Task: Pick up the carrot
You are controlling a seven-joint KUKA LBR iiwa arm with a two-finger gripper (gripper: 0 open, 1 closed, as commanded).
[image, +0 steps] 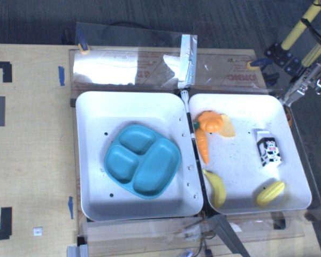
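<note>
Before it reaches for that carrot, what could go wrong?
Two risks, judging by how things lie. The carrot sits tight against the left wall of the right bin, so a finger may strike the wall and fail to close around it. An orange toy touches the carrot's top end and a banana lies just below it, so either could be knocked or grabbed by mistake.

Orange carrot (203, 145) along right bin's left wall
</note>
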